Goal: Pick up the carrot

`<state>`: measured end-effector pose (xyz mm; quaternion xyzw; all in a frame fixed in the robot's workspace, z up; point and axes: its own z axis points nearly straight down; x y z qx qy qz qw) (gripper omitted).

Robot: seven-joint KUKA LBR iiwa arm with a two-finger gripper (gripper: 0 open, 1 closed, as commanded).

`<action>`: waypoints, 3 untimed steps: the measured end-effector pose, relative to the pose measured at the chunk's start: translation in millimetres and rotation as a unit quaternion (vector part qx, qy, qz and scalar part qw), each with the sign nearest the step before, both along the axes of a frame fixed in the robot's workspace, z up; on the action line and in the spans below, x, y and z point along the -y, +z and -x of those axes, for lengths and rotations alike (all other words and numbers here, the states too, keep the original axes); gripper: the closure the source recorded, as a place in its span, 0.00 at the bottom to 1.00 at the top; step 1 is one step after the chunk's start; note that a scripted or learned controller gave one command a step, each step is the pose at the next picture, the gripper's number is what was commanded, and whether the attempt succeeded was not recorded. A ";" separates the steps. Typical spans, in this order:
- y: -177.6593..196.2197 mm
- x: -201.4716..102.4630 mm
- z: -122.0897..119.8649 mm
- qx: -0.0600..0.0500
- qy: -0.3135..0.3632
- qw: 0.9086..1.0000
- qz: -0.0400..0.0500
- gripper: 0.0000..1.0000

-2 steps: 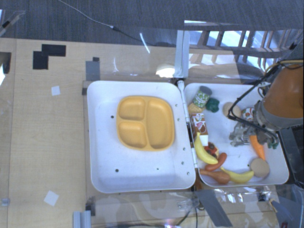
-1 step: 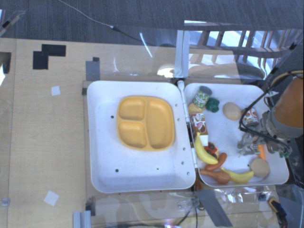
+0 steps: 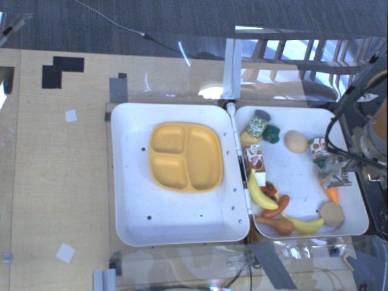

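The carrot (image 3: 331,194) shows as a small orange wedge near the right wall of the right bin (image 3: 303,174), partly hidden under the gripper. My gripper (image 3: 333,178) hangs directly over the carrot's upper end, reaching in from the right. From this angle I cannot say whether the carrot is between the fingers or merely beneath them.
Several toy foods crowd the right bin: a beige round (image 3: 331,213) just below the carrot, a red-white can (image 3: 317,148), a potato (image 3: 296,141), bananas (image 3: 257,192), sausages (image 3: 276,205), a green jar (image 3: 257,125). A yellow divided plate (image 3: 185,156) lies in the left bin (image 3: 130,211).
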<state>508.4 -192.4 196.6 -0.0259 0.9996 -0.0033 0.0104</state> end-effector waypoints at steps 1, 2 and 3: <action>-65.9 -10.4 14.4 -0.008 0.099 0.995 -0.002 1.00; -15.9 -23.5 -11.6 -0.005 0.160 0.987 0.000 1.00; -106.0 9.8 2.1 -0.004 0.240 0.971 0.002 1.00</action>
